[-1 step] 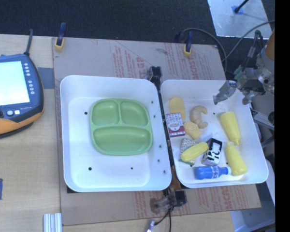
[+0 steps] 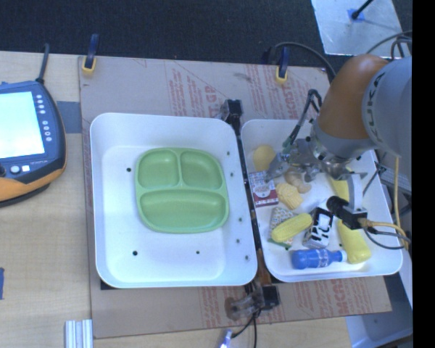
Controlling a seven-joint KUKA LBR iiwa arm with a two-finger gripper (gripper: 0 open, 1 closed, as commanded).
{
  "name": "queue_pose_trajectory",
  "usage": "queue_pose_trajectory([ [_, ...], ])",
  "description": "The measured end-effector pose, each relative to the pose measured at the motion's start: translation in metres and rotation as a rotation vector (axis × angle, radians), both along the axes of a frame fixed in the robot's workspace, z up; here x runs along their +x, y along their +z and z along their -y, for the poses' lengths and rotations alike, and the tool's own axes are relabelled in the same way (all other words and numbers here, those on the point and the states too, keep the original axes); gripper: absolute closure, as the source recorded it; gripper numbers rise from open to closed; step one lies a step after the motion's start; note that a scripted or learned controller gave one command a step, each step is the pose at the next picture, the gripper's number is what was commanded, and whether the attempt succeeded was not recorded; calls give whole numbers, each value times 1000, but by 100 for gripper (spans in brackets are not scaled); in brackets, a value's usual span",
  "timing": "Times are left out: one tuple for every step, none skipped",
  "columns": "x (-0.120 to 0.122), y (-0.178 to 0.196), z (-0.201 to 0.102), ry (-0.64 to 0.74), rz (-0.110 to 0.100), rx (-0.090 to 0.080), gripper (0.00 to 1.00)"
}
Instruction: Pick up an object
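Down among the clutter of the right bin (image 2: 391,265) goes the gripper (image 2: 299,167), jaws hidden so I cannot tell if they're parted or clenched, just right of the round yellow object (image 2: 264,156), nothing visibly lifted yet, so the grab and raise look to remain.

The right bin (image 2: 391,267) holds the clutter: a corn cob (image 2: 291,227) lying slantwise near its middle, a blue bottle (image 2: 315,258) flat by its near rim, a yellow banana-like piece (image 2: 354,241) toward its right wall.
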State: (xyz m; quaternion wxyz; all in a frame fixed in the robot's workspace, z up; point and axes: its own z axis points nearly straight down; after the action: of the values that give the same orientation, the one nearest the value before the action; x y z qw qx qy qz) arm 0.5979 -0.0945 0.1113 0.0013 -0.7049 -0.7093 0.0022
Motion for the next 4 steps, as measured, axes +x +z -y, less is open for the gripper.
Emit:
queue_pose_trajectory([
  [61,-15,27,-2,12,0,0],
  [23,-20,26,-1,1,0,0],
  [59,-19,-2,-1,3,1,0],
  [55,64,42,-4,5,1,0],
])
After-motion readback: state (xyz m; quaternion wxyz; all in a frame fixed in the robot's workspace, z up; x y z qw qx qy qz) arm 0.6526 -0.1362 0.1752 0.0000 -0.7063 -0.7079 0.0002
